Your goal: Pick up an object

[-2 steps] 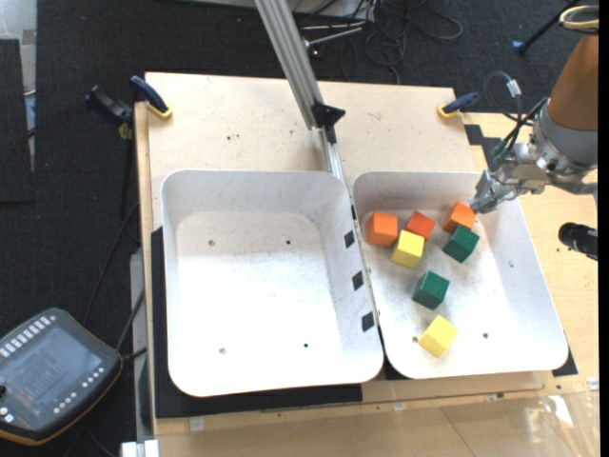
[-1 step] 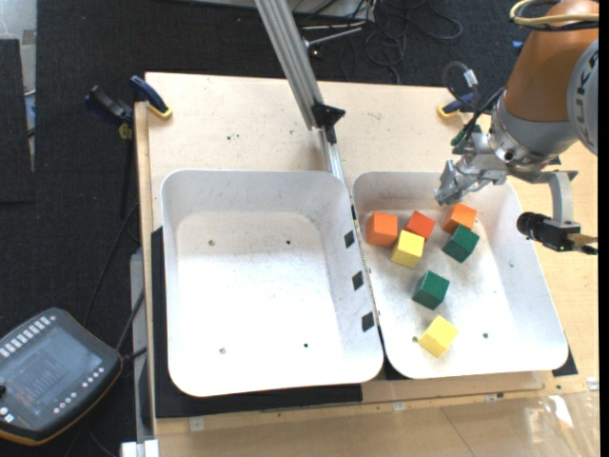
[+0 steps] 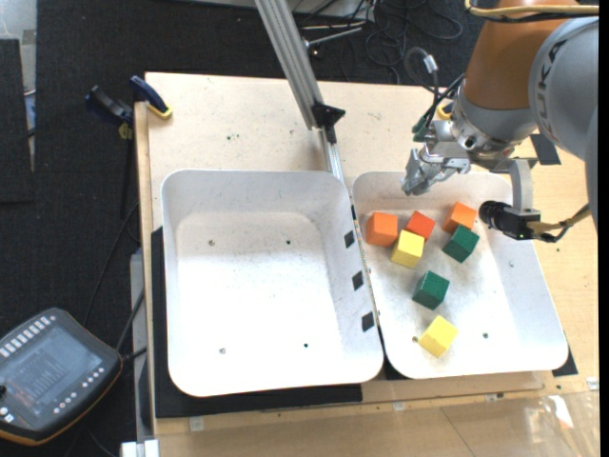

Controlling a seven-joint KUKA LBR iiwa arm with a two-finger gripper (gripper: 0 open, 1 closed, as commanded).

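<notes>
Seven small cubes lie loosely clustered in the right bin [image 3: 533, 322]: an orange cube [image 3: 383, 228] at the left, a red-orange cube [image 3: 420, 224] just beside it, a yellow cube [image 3: 409, 248] touching below them, another orange cube [image 3: 462, 216] with a green cube [image 3: 461, 244] against it, a second green cube [image 3: 431, 288] lower down, and a second yellow cube [image 3: 438, 335] nearest the front rim. The gripper [image 3: 419, 181] hangs above the bin's far edge, just beyond the red-orange cube, with nothing between its fingers; whether they are spread or pressed together I cannot tell. The left bin [image 3: 190, 350] sits alongside, rims touching. Both rest on a pale speckled bench [image 3: 238, 112], a slanted aluminium rail [image 3: 285, 46] crossing it. A blue-and-yellow clamp [image 3: 147, 96] grips the bench's far left corner. Dark floor surrounds, with cables behind and a teach pendant [image 3: 48, 374] at lower left.
</notes>
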